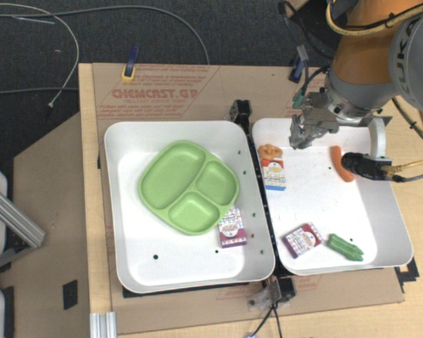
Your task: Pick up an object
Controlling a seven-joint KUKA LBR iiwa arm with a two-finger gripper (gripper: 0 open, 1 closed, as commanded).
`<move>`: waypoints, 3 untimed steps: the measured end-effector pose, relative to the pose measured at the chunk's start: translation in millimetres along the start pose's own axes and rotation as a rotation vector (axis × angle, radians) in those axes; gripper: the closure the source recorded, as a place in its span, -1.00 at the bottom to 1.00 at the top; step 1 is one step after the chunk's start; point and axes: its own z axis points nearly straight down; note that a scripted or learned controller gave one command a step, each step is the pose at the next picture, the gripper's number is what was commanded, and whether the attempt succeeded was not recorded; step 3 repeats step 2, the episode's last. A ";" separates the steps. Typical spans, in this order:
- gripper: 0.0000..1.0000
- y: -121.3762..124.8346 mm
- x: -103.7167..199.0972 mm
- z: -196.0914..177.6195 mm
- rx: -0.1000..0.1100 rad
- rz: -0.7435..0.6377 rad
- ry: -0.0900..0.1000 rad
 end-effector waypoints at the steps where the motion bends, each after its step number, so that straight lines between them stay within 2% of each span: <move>1: 1.00 7.2 54.2 0.4 -0.005 -0.001 -0.001; 2: 1.00 4.7 111.1 19.8 0.001 -0.001 0.000; 3: 1.00 4.7 111.1 19.8 0.001 -0.001 0.000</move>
